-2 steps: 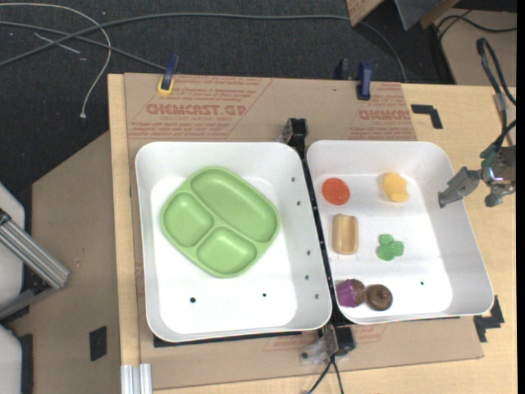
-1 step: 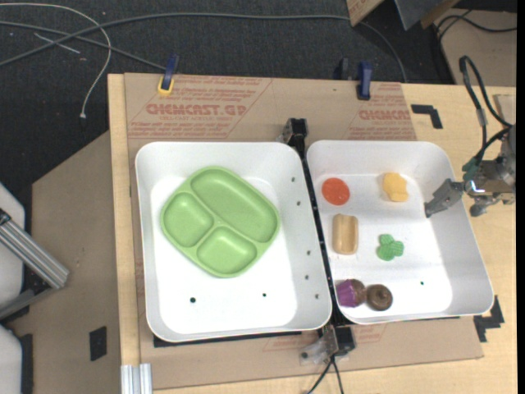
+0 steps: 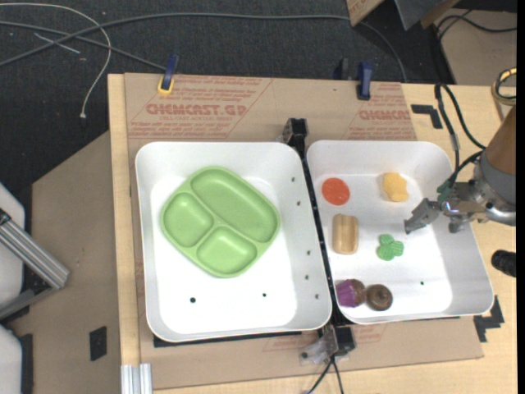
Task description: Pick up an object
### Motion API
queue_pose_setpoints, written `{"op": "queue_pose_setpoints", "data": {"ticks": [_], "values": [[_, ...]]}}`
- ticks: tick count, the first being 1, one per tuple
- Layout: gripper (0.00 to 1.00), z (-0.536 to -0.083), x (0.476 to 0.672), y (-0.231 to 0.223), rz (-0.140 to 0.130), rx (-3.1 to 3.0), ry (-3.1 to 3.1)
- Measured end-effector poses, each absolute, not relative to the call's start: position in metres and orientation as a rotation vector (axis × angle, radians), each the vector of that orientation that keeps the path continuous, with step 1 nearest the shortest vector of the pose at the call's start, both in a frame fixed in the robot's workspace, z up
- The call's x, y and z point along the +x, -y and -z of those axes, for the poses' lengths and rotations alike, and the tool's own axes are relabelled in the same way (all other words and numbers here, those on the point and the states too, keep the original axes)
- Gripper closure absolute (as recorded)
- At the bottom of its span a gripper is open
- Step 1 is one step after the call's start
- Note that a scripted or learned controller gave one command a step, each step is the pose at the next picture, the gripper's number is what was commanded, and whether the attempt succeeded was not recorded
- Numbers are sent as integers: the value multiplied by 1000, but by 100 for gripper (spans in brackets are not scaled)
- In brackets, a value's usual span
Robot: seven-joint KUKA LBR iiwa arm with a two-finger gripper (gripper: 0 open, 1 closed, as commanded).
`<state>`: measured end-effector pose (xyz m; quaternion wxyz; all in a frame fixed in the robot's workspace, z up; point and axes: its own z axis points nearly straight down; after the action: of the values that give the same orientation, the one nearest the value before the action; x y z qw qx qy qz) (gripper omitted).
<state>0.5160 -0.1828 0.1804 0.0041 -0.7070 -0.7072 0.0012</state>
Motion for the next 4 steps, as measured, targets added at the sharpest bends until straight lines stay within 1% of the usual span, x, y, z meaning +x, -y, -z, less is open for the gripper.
{"op": "queue_pose_setpoints", "data": {"ticks": [1, 2, 3, 4], "values": [[0, -117, 517, 185, -4, -2217, 2215], [100, -133, 519, 186, 3, -2223, 2220], [100, -186, 518, 176, 5, -2223, 2226], [100, -238, 519, 176, 6, -2225, 2228]]}}
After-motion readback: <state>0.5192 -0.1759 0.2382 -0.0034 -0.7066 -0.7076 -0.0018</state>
